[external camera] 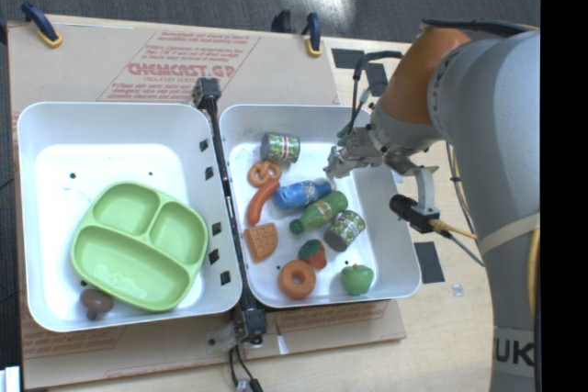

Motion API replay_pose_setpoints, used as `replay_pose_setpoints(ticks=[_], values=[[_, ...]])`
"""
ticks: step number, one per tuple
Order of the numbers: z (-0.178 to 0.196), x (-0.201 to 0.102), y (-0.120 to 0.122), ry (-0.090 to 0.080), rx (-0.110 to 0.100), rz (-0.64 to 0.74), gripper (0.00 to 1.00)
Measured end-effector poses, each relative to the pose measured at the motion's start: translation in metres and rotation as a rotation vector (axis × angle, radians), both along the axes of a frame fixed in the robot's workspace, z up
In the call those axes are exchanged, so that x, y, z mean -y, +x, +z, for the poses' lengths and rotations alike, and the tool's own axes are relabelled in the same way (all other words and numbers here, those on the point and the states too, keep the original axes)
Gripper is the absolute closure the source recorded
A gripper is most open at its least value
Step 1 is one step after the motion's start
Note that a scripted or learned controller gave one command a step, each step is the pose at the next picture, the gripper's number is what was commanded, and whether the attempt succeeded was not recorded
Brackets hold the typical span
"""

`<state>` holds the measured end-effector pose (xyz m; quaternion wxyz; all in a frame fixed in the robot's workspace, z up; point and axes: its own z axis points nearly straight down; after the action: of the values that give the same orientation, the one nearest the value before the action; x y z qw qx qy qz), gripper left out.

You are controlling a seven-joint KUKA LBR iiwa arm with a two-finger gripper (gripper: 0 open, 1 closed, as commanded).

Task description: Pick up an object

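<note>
The gripper [338, 162] is seen low over the right bin [397, 239], near its right wall, just beside the blue bottle [303, 194]. Whether anything is held cannot be told. The bottle is judged light, stiff and slippery; its middle should be gripped.

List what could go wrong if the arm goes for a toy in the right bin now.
1. The blue bottle, green bottle and small can lie bunched together, so the pincer may nudge or catch two at once.
2. The pincer sits close to the right bin's far wall side; a descent there could clip it.
3. The round cans may roll away.
</note>
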<state>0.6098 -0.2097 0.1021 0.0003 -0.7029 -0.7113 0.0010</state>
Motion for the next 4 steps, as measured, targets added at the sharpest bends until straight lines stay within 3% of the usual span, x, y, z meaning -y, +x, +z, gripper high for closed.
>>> replay_pose_setpoints(ticks=[1, 2, 3, 4], values=[[0.047, 0.001, -0.044, 0.002, 0.000, -0.008, 1.00], [0.047, 0.001, -0.044, 0.002, -0.001, -0.007, 0.00], [-0.010, -0.013, -0.119, 0.002, -0.001, -0.005, 0.00], [0.001, -0.012, -0.117, -0.001, 0.004, 0.001, 1.00]])
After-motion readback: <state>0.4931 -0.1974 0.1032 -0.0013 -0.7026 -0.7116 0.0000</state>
